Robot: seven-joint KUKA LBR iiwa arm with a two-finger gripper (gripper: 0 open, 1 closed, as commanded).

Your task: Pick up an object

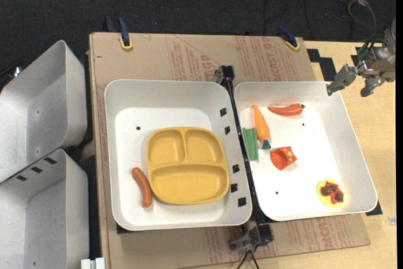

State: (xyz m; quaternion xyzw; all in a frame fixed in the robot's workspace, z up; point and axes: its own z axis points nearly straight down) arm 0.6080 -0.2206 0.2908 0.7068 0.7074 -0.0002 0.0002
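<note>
My gripper hovers at the far right, above the upper right corner of the right bin, open with nothing between its fingers. In that bin lie a red chili pepper, an orange carrot, a green piece, a red pepper chunk and a small yellow pizza slice. All of them sit to the left of and below the gripper, apart from it. The left bin holds a yellow divided plate and a sausage.
Two white bins stand on a brown board. Spare white bins are stacked at the left. Black clips join the bins along the middle. Cables lie on the dark floor behind the bench.
</note>
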